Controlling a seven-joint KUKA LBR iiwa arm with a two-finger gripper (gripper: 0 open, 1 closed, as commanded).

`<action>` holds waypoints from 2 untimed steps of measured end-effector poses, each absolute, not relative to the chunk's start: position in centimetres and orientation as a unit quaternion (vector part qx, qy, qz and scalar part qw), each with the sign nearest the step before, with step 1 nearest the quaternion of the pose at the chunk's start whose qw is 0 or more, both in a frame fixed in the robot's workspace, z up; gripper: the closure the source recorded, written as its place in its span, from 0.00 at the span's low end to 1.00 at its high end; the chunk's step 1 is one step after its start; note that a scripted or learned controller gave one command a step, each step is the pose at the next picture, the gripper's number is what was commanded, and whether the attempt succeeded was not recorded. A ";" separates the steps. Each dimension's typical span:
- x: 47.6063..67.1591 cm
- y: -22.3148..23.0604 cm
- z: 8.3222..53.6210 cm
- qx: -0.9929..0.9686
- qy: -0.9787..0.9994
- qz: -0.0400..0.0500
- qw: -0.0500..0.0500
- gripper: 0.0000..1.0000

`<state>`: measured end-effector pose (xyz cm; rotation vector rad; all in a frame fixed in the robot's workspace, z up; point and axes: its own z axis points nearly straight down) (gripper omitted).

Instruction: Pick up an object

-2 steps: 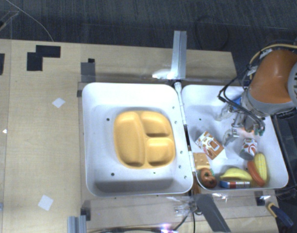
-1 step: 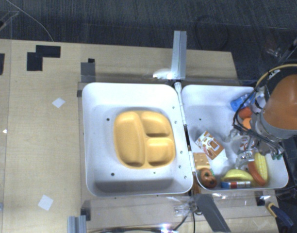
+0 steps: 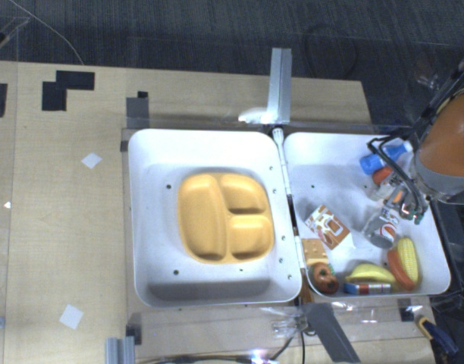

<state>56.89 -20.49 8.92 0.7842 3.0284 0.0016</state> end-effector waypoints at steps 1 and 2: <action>62.7 -19.5 8.8 0.377 0.926 0.002 0.004 0.00; 66.0 -17.3 8.7 0.438 0.899 -0.001 0.002 0.00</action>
